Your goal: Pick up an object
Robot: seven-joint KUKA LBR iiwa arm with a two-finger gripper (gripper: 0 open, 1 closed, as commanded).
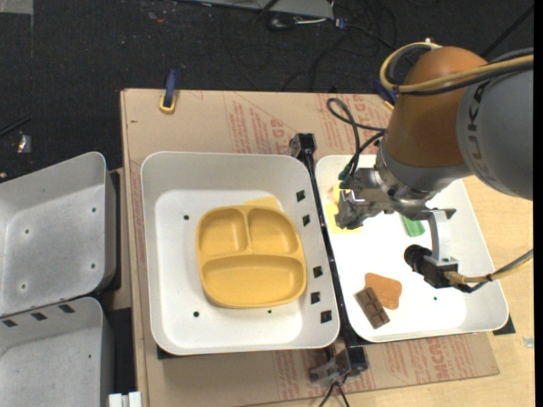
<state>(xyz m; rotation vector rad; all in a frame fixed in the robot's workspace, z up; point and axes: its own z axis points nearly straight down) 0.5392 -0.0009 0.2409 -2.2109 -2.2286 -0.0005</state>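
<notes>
The grey arm's gripper (355, 203), its grip state impossible to tell, hovers over the right white bin (484, 312), where a small, probably light, rigid orange wedge-shaped piece (384, 287) invites grasping across its narrow sides.

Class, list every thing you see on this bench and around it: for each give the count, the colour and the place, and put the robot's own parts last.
Shallow white plastic bins: two, white, side by side on the bench.
Yellow plastic divided plate: one, yellow, in the left bin.
Orange wedge-shaped piece: one, orange, in the right bin near its front.
Brown rectangular block: one, brown, touching the orange piece's front-left.
Small green object: one, green, right bin, partly under the arm.
Yellow-green object: one, right bin's left edge, at the end effector.
Blue and yellow clamp: one, bench's back left corner.
Arm: one, grey and orange, over the right bin.
End effector: one, dark metal.
</notes>
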